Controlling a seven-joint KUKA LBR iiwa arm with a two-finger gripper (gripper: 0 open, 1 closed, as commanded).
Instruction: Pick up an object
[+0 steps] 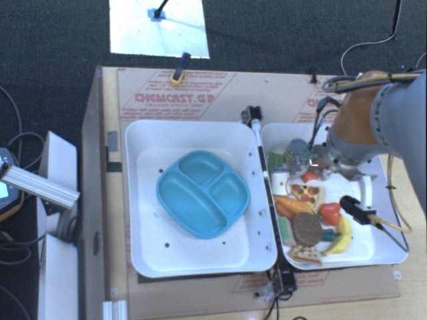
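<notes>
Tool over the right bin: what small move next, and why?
Probably a short, straight descent. The tool hangs above the upper part of the right bin, over a small red-orange toy beside the pizza slice. Nothing visibly sits between its tips, and the toys are packed close, so drifting sideways risks hitting a neighbour.

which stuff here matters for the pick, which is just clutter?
Job: gripper, down in right bin; its toy food: pizza slice, carrot, banana, brown disc.
Clutter: blue divided plate in left bin, yellow clip, cables.
</notes>
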